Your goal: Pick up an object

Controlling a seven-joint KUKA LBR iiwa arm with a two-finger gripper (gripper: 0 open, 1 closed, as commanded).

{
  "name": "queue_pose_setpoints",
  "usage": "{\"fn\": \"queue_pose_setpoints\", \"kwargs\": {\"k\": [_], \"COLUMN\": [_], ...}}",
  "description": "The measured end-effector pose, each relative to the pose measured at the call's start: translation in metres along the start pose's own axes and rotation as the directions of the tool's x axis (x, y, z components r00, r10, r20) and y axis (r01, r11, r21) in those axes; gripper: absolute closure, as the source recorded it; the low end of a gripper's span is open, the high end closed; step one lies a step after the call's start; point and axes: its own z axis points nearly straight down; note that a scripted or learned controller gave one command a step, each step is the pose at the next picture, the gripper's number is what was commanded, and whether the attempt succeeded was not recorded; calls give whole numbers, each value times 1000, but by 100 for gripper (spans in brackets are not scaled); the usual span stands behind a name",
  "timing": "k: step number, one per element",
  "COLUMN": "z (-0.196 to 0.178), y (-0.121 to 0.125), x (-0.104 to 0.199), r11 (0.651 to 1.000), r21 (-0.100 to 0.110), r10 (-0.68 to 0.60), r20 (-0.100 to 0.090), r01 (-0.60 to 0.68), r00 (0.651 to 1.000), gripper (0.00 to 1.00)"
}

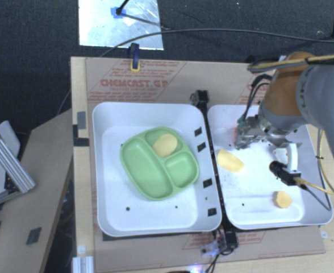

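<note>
While holding the gripper (pixel 244 136) low in the right bin (pixel 252 205), hovering just beside 1 yellow piece (pixel 229 161), lying at its lower left. Not showing clearly whether apart or together.

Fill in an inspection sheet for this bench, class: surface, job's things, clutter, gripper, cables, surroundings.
Surface: left bin and right bin, white, side by side on printed cardboard.
Job's things: larger yellow piece and smaller yellow piece in the right bin; third yellow piece in the green plate's upper compartment, left bin.
Clutter: blue clamp on the cardboard's far edge.
Grippers: gripper over the right bin, beside the larger yellow piece, seemingly apart.
Cables: black cable across the dark floor behind.
Surroundings: foil sheet behind; metal frame at left.
</note>
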Motion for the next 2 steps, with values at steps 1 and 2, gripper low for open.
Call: {"fn": "queue_pose_setpoints", "kwargs": {"k": [1, 2], "z": [-62, -116], "y": [8, 9], "x": [-3, -3], "r11": [1000, 1000], "r21": [-5, -3], "r10": [-2, -4], "r20": [1, 0], "r01": [2, 4], "r00": [1000, 1000], "gripper": [100, 100]}}
